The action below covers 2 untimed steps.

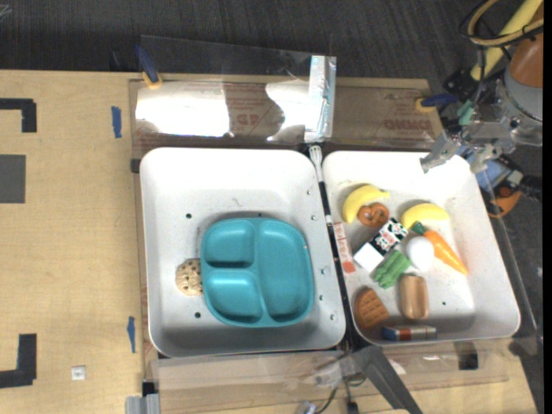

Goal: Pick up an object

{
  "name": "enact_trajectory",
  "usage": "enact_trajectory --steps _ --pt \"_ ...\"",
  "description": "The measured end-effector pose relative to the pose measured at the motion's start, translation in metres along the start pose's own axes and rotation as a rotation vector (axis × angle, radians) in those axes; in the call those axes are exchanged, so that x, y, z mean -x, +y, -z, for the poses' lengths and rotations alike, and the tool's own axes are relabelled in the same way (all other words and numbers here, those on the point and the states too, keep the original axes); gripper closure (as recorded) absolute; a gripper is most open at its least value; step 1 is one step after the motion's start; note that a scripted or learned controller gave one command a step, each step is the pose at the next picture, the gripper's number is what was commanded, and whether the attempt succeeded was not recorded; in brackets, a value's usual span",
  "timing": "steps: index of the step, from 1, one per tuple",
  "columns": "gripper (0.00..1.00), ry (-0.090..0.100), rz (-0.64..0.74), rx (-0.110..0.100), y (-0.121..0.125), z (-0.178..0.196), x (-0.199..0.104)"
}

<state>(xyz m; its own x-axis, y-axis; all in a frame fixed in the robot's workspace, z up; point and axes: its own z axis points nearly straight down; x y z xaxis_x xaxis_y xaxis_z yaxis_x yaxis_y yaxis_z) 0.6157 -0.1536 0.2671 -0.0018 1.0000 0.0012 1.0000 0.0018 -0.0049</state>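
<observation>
White and shallow, the right-hand plastic bin (492, 304) holds the pile of toy food, and I place the rest from it. Inside lie two yellow lemon-shaped pieces (366, 198) (424, 215), an orange carrot (447, 250), a white egg (420, 253), a green bundle (392, 269), a brown bread roll (413, 297) and a round brown cookie (371, 307). Left of it sits the other white bin (164, 179), bearing a teal divided tray (256, 270) — a speckled biscuit (188, 276) touches the tray's left edge. Above that first bin's far right corner hangs the grey gripper (448, 153); its finger state I cannot tell.
</observation>
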Motion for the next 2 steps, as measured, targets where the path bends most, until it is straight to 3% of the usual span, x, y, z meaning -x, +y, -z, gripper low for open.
enact_trajectory --steps 1,2 --pt "0.00 0.000 0.000 0.000 0.000 0.000 0.000" --pt "0.00 0.003 0.097 -0.009 -0.078 -0.111 -0.021"
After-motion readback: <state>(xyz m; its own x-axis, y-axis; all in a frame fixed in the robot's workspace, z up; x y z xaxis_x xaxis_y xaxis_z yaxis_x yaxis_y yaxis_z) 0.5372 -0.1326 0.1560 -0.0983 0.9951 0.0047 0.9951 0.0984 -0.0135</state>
